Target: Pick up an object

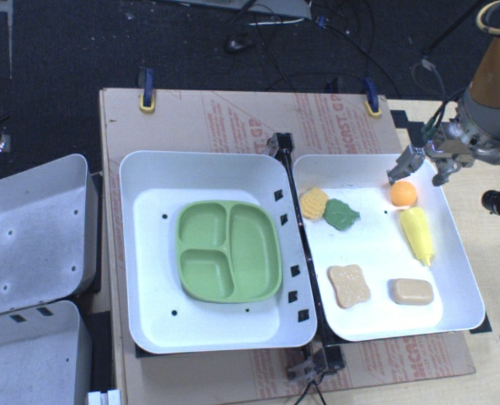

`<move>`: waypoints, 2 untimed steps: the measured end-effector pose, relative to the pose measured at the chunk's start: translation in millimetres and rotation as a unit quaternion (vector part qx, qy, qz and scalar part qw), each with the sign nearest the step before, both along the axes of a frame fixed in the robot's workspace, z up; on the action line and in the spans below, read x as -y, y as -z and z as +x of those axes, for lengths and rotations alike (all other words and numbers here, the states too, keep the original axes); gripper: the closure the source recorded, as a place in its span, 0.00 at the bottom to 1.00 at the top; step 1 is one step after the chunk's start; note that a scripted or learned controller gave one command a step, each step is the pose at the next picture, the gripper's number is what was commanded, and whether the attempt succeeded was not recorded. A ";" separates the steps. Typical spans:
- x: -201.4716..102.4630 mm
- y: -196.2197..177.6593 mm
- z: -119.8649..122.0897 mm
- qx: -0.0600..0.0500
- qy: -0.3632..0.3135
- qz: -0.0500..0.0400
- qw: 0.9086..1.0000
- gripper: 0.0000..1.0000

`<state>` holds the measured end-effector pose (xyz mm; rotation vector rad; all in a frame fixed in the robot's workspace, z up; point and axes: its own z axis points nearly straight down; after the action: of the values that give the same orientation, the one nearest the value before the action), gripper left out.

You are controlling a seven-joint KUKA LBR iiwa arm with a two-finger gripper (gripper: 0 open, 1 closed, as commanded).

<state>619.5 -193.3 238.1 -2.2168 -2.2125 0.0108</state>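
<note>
A: We see the bench (199,112) carrying two white bins; the left bin (144,192) holds a green divided plate (229,251).

B: In the right bin (460,260) we count a yellow corn (418,234), a toast slice (349,285), a tan block (411,291), a green leaf (341,215), a waffle (314,202) and an orange ball (404,193).

A: Our claw (424,169) hangs released, fingers spread, just above that ball, grasping nothing.

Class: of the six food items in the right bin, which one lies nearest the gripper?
The orange ball, just below the gripper; the other five lie farther off.
</note>
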 end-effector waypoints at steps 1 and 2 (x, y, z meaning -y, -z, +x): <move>-0.6 -7.2 2.7 0.006 -0.002 -0.001 1.000 0.00; 6.1 39.4 -1.3 0.004 0.000 -0.001 1.000 0.00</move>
<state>618.2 -199.3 198.7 -2.2202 -2.2180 0.0047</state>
